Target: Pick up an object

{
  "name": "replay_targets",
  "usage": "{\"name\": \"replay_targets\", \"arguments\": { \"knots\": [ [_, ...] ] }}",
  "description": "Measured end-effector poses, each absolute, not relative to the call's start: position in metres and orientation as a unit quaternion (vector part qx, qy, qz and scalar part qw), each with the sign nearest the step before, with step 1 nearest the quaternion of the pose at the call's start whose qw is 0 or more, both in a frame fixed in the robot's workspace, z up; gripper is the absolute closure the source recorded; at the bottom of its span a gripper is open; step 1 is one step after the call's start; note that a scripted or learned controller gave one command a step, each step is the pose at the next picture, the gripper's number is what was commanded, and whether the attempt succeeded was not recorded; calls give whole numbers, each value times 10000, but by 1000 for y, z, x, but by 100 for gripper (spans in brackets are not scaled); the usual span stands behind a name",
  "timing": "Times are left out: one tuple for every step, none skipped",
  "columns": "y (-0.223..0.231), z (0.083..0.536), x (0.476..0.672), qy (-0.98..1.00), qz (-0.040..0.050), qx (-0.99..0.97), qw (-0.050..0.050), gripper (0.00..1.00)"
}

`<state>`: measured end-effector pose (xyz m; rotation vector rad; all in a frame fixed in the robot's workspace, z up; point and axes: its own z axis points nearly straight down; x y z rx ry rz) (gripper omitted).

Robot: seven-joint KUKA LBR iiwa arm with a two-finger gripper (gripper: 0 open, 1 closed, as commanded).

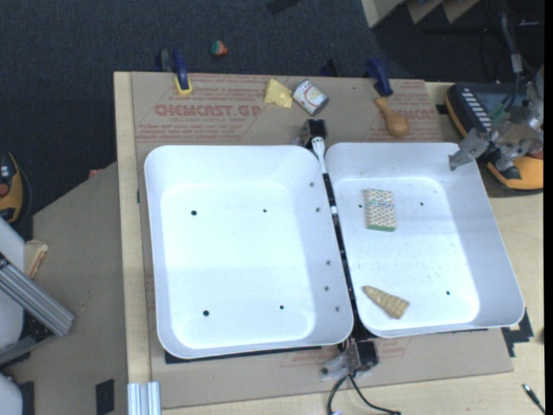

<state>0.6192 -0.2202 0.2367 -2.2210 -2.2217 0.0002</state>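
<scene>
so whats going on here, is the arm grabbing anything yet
Not yet. The gripper hovers at the top right corner of the right bin, with nothing visible in its jaws. Two items lie in that bin: a patterned rectangular block near the middle and a waffle cone toward the front. The left bin sits beside it. A few small objects rest on the board behind the bins.

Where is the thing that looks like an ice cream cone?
The tan waffle cone lies in the right white bin, near its front edge on the side next to the left white bin, nearer the camera than the rectangular checked sponge.
</scene>
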Motion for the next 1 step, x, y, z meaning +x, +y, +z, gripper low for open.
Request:
{"name": "replay_targets", "arguments": {
  "knots": [
    [-220, 248, 620, -7076, -6, -7066, -21, 100]
  ]
}}
